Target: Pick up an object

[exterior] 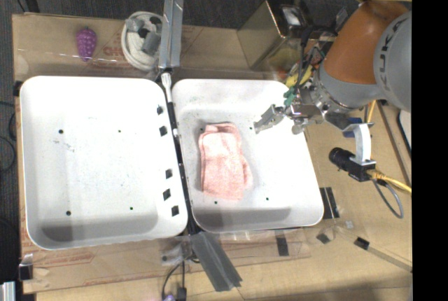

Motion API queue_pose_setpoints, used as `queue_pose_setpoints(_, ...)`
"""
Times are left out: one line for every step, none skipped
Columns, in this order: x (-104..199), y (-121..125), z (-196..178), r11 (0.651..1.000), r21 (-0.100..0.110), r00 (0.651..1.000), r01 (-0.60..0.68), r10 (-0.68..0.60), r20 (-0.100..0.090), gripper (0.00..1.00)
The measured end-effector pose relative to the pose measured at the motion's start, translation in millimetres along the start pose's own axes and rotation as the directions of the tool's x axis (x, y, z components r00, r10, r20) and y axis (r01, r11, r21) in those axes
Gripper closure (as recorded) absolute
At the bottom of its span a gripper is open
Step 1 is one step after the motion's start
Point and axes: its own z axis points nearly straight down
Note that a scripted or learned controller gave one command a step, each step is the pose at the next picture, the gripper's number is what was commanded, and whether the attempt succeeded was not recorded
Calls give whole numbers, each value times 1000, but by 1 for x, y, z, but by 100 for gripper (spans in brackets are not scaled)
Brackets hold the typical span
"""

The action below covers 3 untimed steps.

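Two white bins are set side by side on the bench, so that things can be picked from one and moved to the other. In the left bin nothing can be seen. In the right bin a pink folded cloth is laid flat near the middle, a little toward the wall shared by the bins. The grey and orange arm is reached in from the right, and the gripper is held above the bin, near the cloth's top right corner but apart from it. Nothing is held. Whether the fingers are apart or together cannot be told.
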Motion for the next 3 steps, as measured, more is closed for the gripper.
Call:
queue_pose_setpoints(6, 19, 108, 976, 0, 976, 219, -219, 0, 0)
queue_pose_setpoints(47, 59, 147, 956, -7, 956, 292, -292, 3, 0)
queue_pose_setpoints(44, 85, 146, 953, -7, 953, 302, -302, 3, 0)
